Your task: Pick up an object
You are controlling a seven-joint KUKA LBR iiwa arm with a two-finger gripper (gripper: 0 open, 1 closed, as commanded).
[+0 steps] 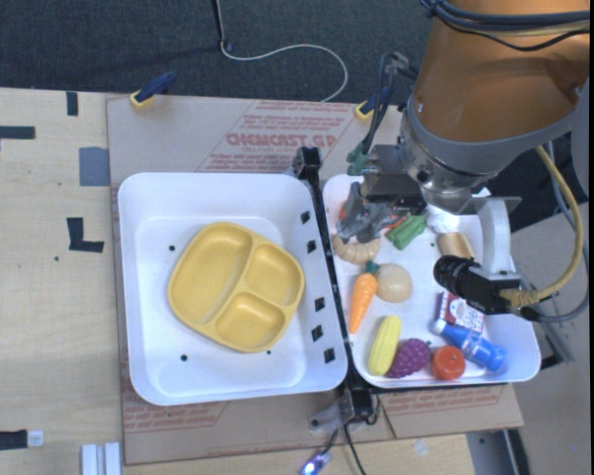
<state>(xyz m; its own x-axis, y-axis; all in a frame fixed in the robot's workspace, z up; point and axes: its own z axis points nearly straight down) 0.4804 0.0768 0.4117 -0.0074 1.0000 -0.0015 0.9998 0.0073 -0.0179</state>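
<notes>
- My pincer (359,218) hangs low over the upper left corner of the right bin (523,336), just right of the wall where the two bins meet.
- Its dark fingers point down toward a pale tan toy (353,250) lying against that wall; I cannot tell whether they stand apart or together, nor whether anything sits between them.
- A green piece (408,230) lies just right of my pincer, partly under my wrist.
- Below the tan toy, toward the middle of the frame, a carrot (360,298) lies lengthwise with its green top pointing up, and a cream, egg-like toy (394,283) sits just beside it on the right.
- Lower still lies a yellow corn cob (383,343), touching a purple bunch of grapes (410,356) on its right.
- An orange-red tomato (447,363) sits near the bin's lower edge, beside a blue bottle (478,346) that lies on its side.
- A red and white packet (459,313) lies just above the bottle.
- A black cylinder (462,277) mounted beside my wrist hangs over the right part of this bin.
- The left bin (144,265) holds a yellow divided plate (236,286), lying flat near its middle, well apart from my pincer.
</notes>
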